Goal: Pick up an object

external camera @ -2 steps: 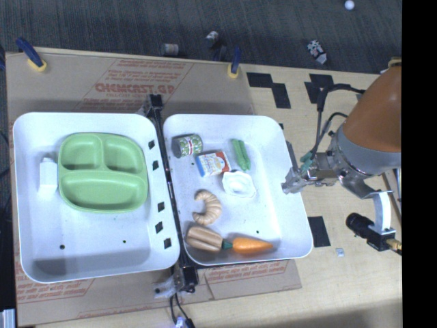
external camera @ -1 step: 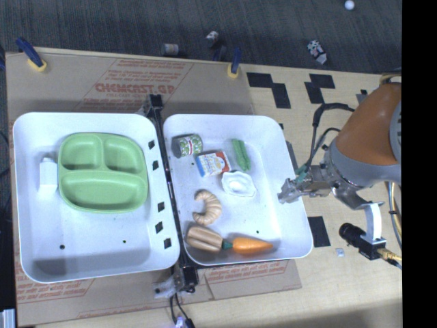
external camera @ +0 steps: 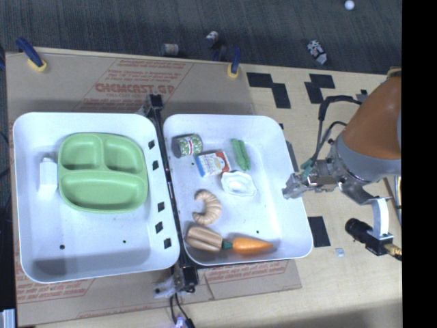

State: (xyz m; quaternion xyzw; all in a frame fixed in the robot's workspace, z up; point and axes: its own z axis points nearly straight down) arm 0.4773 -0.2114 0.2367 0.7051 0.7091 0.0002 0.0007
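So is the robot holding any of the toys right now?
No, nothing is held. The gripper hangs over the right edge of the right bin, apart from the carrot and the other toys.

The arm is running off the right edge, so most of its body is cut off. The end effector is showing as a small grey blur just outside the right bin's rim, and its fingers are too indistinct to read. The label on the small can is too blurred to make out, as is the print on the red and white packet. Small bits on the dark floor beyond the surface are too tiny to identify.
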